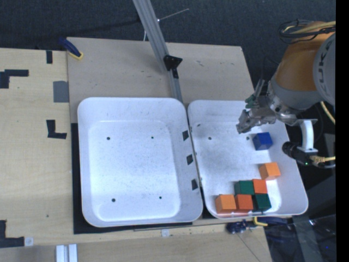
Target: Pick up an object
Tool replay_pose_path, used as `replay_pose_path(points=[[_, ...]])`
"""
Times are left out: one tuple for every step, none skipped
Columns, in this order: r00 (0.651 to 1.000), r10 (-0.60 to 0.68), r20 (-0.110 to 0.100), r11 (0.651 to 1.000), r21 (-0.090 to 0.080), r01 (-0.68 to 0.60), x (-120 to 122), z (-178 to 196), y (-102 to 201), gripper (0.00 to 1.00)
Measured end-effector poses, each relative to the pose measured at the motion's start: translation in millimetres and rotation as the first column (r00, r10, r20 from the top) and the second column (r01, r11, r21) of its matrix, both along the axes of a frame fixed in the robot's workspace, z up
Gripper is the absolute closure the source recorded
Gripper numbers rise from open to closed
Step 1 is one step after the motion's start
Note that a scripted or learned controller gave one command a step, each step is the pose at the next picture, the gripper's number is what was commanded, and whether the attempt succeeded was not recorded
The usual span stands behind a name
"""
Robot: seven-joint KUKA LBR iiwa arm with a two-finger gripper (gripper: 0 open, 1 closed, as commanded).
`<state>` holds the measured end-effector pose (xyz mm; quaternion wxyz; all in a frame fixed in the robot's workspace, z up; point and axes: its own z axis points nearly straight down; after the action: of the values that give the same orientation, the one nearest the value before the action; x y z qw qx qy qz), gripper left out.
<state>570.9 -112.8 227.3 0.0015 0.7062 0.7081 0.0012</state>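
The arm (305, 64), grey with its broad orange band, sits highest and closest to the lens, reaching in from the right above the right bin (218, 119). The left bin (92, 113) beside it is the same size. Along the right bin's near edge sits a huddle of blocks: an orange cube (225, 202), another orange block (245, 202), two green ones (245, 188) (263, 201) and a small orange-red one (260, 186). A further orange cube (269, 171) sits apart, nearer the right wall.

The gripper (246, 123) hangs over the bin's far right part, and whether it is spread or closed I cannot tell from here; nothing is visibly caught in it. Just beside it, toward the near right, lies a blue cube (262, 141), the likeliest target. It looks like the approach step: next the gripper would need to shift over the cube and drop straight down. The cube has no real long axis; its faces sit slightly turned against the bin walls.
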Motion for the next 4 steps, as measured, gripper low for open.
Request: replay_pose_path(points=[[1.0,0.0,0.001,1.0,-0.001,0.0,1,53,0,1.0],[1.0,0.003,-0.005,1.0,0.001,-0.003,2,52,52,1.0],[1.0,0.004,-0.006,1.0,0.002,-0.004,3,44,110,1.0],[1.0,0.003,-0.006,1.0,0.001,-0.003,-3,35,156,1.0]])
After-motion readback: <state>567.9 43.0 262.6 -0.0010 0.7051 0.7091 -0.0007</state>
